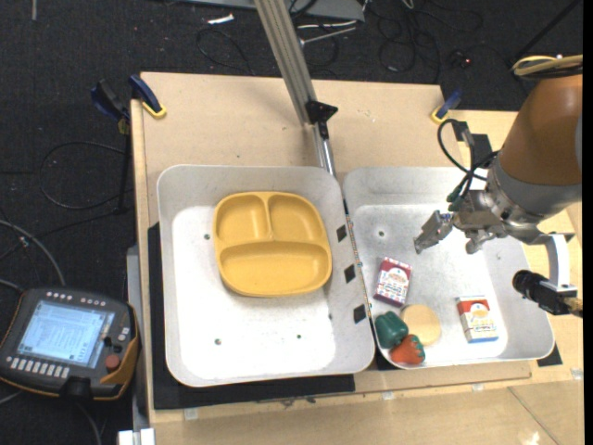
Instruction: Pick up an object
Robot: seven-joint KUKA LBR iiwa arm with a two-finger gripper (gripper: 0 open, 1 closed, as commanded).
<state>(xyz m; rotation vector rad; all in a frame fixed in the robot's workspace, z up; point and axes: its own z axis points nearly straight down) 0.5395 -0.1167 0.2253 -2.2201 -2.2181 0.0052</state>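
My gripper [455,235] hangs over the right bin [371,197], above its back half, with the two fingers spread apart and nothing between them. Below it toward the front lie a small red-and-white carton [393,281], a second carton with a red top [477,319], a round tan disc [422,322], and a green and red toy vegetable [398,337] in the front-left corner. None of these touches the gripper.
A yellow divided plate [272,243] lies in the left bin [185,341]. A metal pole [287,44] slants up from between the bins. A teach pendant [65,336] rests off the bench at lower left. The arm's orange band [551,109] stands at right.
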